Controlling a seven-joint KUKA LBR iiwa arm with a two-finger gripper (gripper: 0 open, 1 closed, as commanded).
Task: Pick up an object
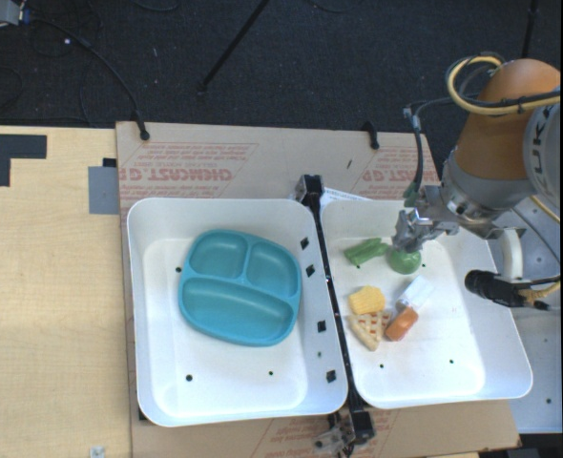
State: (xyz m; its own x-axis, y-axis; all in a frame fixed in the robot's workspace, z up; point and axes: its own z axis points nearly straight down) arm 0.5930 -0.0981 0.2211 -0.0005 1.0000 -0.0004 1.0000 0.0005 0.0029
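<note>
Nearest the lens is your arm [496, 156], its orange band high over the far right corner of the right bin [458, 375]. It reaches down to the gripper [407, 244]. Directly under the gripper's tip sits a round green piece [406, 260] on the bin floor, and the tip overlaps the top of that piece in the view. You cannot tell whether the gripper is spread or pressed together, or whether it grips the piece at all.

Just beside the gripper, on the side toward the other bin, lies a long green piece [363, 252], close to the round one. On the camera side of the gripper a pale translucent piece [418, 292] lies near, with an orange-red piece [401, 324] touching its near end. A yellow chunk [366, 301] sits beside those two, toward the divider. A tan waffle-patterned wedge [366, 331] lies against it, farther from the gripper.

Beyond these, a black divider [325, 289] runs between the bins. Well apart from the gripper, the left bin [162, 375] holds a teal divided plate [240, 287] lying flat near its middle. Both bins rest on printed cardboard [196, 165], with pale wooden bench [43, 303] past the left bin.
</note>
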